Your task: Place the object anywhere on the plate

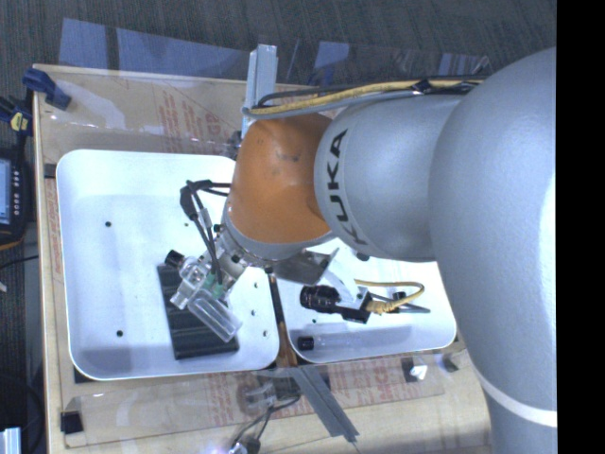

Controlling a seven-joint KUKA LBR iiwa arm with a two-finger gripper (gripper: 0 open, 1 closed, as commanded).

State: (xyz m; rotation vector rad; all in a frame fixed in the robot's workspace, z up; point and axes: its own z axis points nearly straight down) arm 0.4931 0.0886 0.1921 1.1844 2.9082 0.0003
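**Gripper (206, 296) above a flat, black ribbed slab (200, 337)**

The slab lies in the near right corner of the shallow left white bin (95, 253). The gripper hangs over the slab's far end; its opening cannot be told.

2 white bins sit side by side on the counter (142, 112), a pale board with faint red print. The left bin (104, 272) is wide with rounded corners, and its floor bears 3 small dark dots (108, 223). The right bin (421, 334) has its near rim and a strip of floor in view. A blue clamp (43, 85) sits at the counter's far left corner. A dark device (11, 192) stands just off the left edge. A grey metal post (262, 69) rises behind the left bin. A grey bar (326, 407) lies slantwise at the near edge, below the gap between the bins. Grey carpet (142, 3) lies beyond, with blue sheets (90, 38) along the counter's far side.
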